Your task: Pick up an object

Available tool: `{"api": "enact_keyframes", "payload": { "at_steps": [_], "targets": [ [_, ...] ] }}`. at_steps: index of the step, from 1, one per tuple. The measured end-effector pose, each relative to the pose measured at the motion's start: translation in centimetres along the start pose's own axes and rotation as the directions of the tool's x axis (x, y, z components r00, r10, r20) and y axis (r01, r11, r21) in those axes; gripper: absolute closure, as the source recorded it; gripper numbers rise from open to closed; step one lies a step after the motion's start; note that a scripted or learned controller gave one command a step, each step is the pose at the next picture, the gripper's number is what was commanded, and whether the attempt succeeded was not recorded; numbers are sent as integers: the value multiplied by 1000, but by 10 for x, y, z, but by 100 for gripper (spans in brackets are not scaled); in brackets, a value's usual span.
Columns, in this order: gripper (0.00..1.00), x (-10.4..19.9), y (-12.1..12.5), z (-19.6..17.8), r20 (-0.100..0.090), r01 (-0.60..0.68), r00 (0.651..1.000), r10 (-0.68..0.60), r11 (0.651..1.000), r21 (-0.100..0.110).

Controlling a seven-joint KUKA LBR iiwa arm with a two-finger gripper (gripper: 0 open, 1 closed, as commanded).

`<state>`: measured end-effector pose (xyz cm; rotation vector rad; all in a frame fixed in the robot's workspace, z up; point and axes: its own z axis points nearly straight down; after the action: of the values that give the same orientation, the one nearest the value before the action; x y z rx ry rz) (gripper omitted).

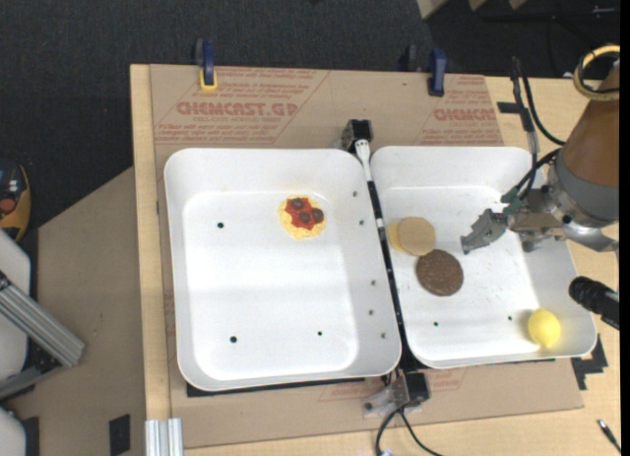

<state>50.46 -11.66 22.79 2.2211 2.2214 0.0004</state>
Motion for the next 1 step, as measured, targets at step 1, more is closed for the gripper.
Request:
{"api": "enact_keyframes", "payload": {
  "at_steps": [1],
  "targets": [
    [0, 25, -5, 150, -3, 0, 1000, 0, 1000, 6]
  ]
}}
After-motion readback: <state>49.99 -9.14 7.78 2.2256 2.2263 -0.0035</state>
